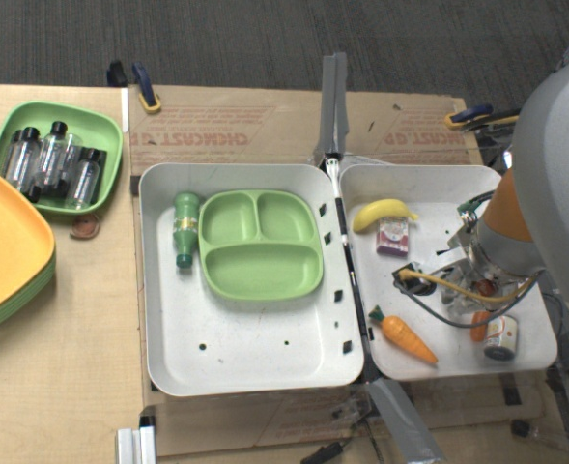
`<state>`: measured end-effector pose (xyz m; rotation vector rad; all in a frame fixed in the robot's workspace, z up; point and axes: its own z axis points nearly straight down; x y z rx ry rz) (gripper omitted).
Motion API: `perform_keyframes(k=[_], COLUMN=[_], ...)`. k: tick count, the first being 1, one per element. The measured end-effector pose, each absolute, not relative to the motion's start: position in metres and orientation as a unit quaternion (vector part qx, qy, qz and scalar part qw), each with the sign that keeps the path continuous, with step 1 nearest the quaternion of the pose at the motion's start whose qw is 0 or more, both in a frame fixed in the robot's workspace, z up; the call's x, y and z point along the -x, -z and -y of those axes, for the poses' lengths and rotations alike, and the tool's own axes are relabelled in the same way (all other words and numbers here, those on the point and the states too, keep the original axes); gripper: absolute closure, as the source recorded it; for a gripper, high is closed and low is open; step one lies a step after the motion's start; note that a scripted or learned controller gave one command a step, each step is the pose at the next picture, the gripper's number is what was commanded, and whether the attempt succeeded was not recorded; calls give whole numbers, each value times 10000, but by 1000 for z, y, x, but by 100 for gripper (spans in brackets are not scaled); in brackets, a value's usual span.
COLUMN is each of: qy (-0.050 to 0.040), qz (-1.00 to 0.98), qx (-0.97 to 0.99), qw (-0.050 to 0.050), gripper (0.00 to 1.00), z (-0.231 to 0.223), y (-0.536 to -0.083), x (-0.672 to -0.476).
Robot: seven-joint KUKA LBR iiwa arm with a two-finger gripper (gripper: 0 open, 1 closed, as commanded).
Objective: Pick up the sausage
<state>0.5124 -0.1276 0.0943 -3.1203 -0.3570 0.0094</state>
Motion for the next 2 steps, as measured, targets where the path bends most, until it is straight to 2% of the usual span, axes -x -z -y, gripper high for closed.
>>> perform_keyframes(k=[1, 2], qy=[-27, -23], qz=[2016, 1080], qx=[9795, 9942], qw=[19, 8], gripper=[100, 100], z=[149, 99], y=[-90, -90], x=[-476, -482])
